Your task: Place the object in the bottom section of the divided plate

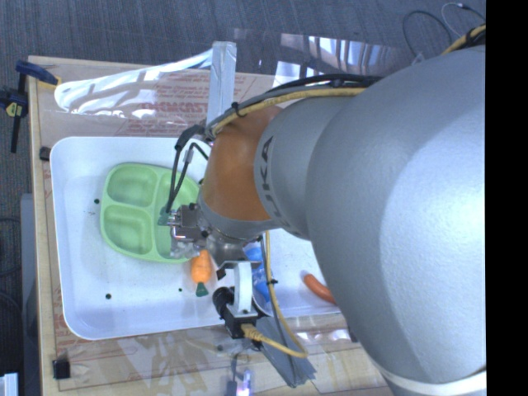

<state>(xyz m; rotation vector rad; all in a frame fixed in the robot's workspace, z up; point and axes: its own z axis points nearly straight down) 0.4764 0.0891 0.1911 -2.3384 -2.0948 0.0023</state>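
- Hovering by the green divided plate point(136, 213) in the left bin point(70, 221), the hand point(202, 258) sits over a small orange carrot-like object point(200, 268).
- Grip state cannot be told; the wrist hides it.
- Advised: confirm the hold, then release low over the bottom section.

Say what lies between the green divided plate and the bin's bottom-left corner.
Bare white bin floor below the green plate, apart from a small dark speck, in the camera view.

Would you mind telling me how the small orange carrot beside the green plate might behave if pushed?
The carrot looks rounded and tapered, so it may roll in a curve. It appears small, probably light. The white bin floor looks smooth, so it could slide easily.
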